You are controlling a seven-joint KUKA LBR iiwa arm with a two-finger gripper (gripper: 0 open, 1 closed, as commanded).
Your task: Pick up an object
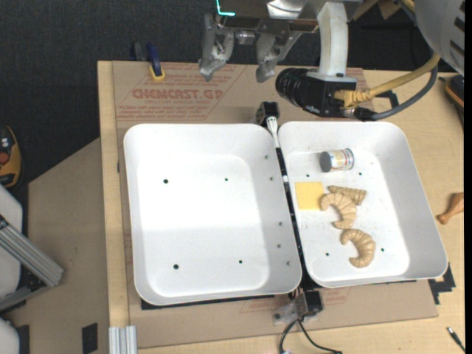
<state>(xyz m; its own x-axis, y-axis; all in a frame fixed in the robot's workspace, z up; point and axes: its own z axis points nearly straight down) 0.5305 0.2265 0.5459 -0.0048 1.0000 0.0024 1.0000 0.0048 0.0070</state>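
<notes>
At the top centre of the frame, the gripper [238, 59] hangs above the brown board [184, 94], beyond the far rims of both bins. Its two fingers [214, 54] point downward with a clear gap between them; the claw stands wide and nothing sits between the fingers. A black cylindrical fitting [310, 93] with a white bracket and tan cables lies just right of the gripper, near the far edge of the right bin.

Left bin [140, 198]: a shallow white tray occupying the centre-left of the frame, floor showing only a few small dark holes.

Right bin [413, 190]: a matching white tray in the centre-right of the frame, touching the left bin along a shared seam. Contents noted as follows. A small jar [337, 160] lies on its side in the upper part of this bin, dark lid toward the left. A yellow square block [310, 196] lies flat near the bin's left wall, below the jar. A tan croissant-shaped piece [345, 202] sits just right of the yellow block, touching or nearly touching it. A second croissant-shaped piece [359, 246] lies below the first, toward the lower right of the bin, apart from it.

All four objects rest on the bin floor, well apart from the gripper.
</notes>
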